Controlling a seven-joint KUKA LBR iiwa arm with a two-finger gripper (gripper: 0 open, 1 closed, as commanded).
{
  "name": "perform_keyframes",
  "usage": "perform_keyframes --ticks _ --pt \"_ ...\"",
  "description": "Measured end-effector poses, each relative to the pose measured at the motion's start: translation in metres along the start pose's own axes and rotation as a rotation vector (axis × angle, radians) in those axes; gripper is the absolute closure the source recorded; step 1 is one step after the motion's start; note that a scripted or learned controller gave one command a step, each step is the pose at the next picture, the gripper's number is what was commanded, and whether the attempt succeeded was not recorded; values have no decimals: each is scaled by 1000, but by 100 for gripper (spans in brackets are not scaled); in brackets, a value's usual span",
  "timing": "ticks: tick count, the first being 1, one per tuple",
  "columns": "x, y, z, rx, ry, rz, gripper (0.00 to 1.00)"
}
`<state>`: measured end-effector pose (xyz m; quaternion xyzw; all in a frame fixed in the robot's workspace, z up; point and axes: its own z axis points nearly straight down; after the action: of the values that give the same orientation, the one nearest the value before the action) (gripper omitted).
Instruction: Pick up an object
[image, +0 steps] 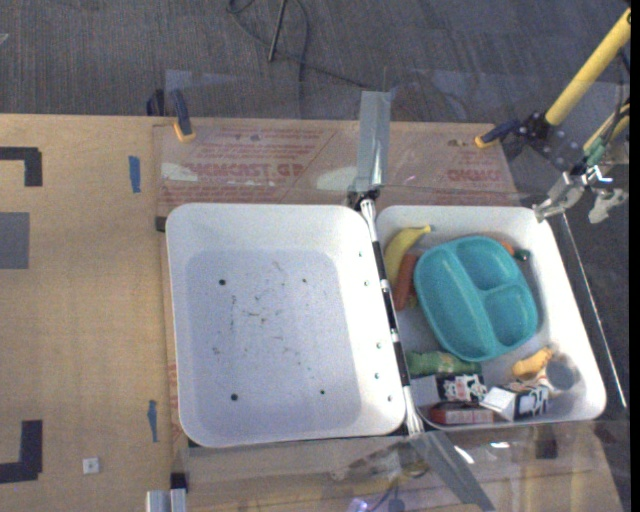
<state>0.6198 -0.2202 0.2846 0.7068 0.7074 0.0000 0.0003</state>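
Red printing runs across the cardboard sheet (250, 165) lying behind the bins on the bench (80, 300); the letters are faded and lie at a slant, and only fragments can be made out, not a full word. A second patch of red lettering sits on the cardboard (470, 172) behind the right bin, also unreadable. In the right bin (580, 330) a small carton (460, 388) with black and white patches carries printing too small to read, and beside it a black and white packet (530, 402) shows marks that cannot be resolved. A flat reddish pack (465, 414) lies along the bin's near wall, its label blurred. A teal divided plate (475, 297) covers the middle of that bin and hides part of what lies under it; a yellow banana (400, 248) and a reddish-orange piece (405, 285) lie just beside its left edge, a green item (433, 360) pokes out from beneath its near rim, and an orange object (532, 362) touches a grey rounded thing (563, 375) at the right. The left bin (180, 300) shows only dark specks on its floor. The hand (585, 195) hangs over the far right corner of the right bin, small and cluttered with cables; whether it is wide or narrow cannot be told.
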Motion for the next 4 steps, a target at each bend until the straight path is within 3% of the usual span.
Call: perform_keyframes --ticks 1,2,3,4 --pt "130 48 6 -3 -1 -39 0" --pt "105 54 181 -22 4 134 0" --pt "105 55 171 -22 -1 130 100" --pt "80 48 43 -1 -1 220 100"
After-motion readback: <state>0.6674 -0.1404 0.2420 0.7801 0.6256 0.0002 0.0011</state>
